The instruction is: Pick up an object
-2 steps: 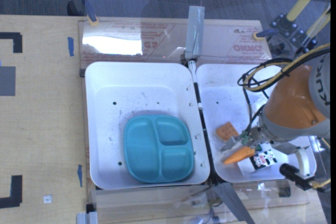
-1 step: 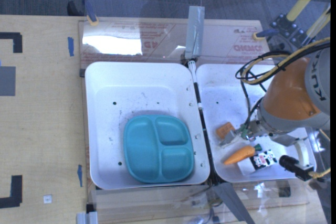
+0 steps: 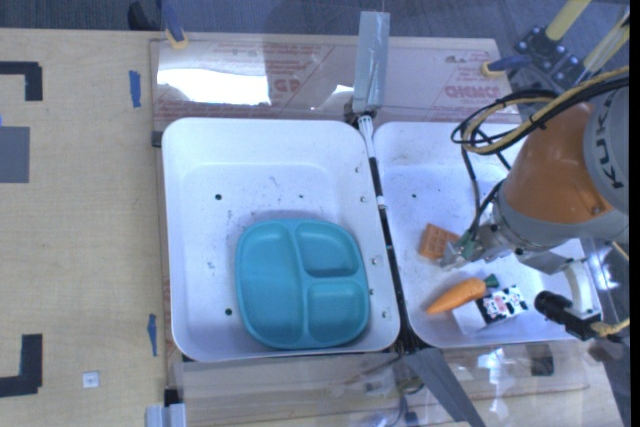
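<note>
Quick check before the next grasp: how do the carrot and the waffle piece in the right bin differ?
The carrot is bright orange, long and tapered with a green end; the waffle piece is tan, flat and roughly square. The carrot lies nearer the bin's front edge, apart from the gripper; the waffle piece lies farther back, right beside the gripper. Both lie on the right bin floor.

A robotics lab is showing here: an industrial arm (image 3: 560, 175) is reaching over two white bins (image 3: 190, 215) sitting on a taped plywood bench (image 3: 70, 215).
</note>
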`<state>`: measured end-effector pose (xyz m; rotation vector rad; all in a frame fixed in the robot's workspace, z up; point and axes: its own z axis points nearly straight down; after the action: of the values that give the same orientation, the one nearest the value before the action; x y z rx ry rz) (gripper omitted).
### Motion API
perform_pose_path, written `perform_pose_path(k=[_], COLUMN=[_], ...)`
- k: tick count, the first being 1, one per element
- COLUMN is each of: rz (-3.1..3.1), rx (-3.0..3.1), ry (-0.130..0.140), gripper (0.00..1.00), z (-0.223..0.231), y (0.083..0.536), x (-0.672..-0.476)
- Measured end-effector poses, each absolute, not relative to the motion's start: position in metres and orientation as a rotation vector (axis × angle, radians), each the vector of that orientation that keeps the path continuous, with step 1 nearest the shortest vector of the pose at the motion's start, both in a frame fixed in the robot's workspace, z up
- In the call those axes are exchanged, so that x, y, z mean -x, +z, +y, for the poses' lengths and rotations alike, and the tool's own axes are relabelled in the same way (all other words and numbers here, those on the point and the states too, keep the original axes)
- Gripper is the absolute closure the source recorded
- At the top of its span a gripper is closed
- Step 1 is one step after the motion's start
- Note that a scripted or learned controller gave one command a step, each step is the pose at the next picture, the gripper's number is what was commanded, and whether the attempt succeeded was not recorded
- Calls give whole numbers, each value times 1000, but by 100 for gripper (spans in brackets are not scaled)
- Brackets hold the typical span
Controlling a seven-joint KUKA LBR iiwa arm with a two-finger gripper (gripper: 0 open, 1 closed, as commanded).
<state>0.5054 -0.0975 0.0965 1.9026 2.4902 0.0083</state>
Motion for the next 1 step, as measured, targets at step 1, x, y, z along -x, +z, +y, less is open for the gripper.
perform_pose_path(k=[1], rz=[2329], rx=[-2105], ry=[4], gripper=[100], z=[-74], y=[185], x=[-585])
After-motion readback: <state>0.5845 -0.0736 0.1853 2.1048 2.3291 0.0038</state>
